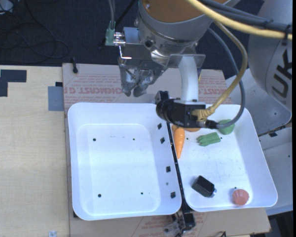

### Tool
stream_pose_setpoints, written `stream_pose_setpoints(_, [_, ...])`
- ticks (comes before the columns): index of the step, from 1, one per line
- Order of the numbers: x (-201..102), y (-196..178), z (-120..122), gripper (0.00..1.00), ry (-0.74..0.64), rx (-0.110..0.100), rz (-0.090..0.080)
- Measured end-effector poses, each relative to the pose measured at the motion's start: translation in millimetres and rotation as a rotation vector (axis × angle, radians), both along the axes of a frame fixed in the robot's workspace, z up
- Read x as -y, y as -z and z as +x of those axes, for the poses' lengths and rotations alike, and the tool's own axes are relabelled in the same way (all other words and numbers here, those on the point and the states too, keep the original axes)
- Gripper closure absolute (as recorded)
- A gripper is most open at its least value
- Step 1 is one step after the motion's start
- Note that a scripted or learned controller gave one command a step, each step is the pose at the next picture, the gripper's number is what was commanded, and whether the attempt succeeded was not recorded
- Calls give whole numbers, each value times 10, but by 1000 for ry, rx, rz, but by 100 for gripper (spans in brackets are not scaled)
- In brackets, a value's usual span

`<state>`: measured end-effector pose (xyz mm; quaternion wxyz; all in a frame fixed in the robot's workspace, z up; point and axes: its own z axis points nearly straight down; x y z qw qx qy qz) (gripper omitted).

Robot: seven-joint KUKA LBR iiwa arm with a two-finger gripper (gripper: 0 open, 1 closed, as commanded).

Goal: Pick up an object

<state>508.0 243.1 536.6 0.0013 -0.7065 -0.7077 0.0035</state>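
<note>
The carrot is laid in the right bin, apart from the jaws. Their opening cannot be told; the carrot's top is hidden.

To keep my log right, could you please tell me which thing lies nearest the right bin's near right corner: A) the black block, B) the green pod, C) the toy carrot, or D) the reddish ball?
D: the reddish ball lies by that corner of the right bin, the black block farther in.

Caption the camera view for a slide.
Pincer hovers near the left bin's far rim; the right bin holds a carrot, green pieces, a black block and a pink ball.
</note>
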Motion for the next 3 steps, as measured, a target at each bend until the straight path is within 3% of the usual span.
stream_pose_setpoints(1, [2, 1, -327, 100, 0, 0, 0])
stream_pose_setpoints(2, [-19, -98, -327, 100, -8, -3, -1])
stream_pose_setpoints(3, [-10, -5, 247, 100, 2, 5, 2])
